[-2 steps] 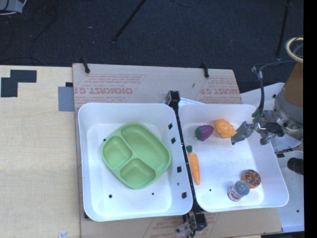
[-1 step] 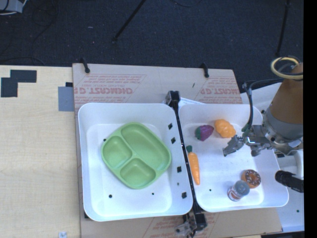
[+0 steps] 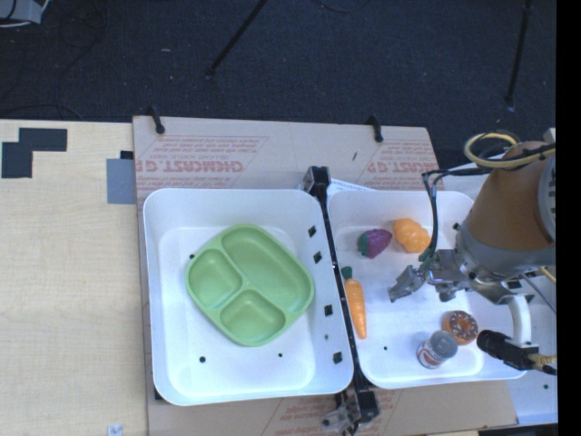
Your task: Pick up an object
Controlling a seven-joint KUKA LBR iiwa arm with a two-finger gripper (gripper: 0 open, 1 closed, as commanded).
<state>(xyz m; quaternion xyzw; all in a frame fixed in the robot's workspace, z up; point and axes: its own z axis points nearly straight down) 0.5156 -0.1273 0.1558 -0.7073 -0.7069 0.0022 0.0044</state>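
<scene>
Low in the right bin (image 3: 399,371), we see a small can (image 3: 436,350) untouched; our gripper (image 3: 413,282) hangs mid-bin, holding nothing, spread unclear; the carrot (image 3: 355,307) left of it awaits picking.

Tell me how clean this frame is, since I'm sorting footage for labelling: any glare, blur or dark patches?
Camera view: even, soft light, with faint shadows inside the bins; the green plate and carrot are fairly sharp; the gripper is small, dark and slightly smeared; the floor above is very dark.
</scene>
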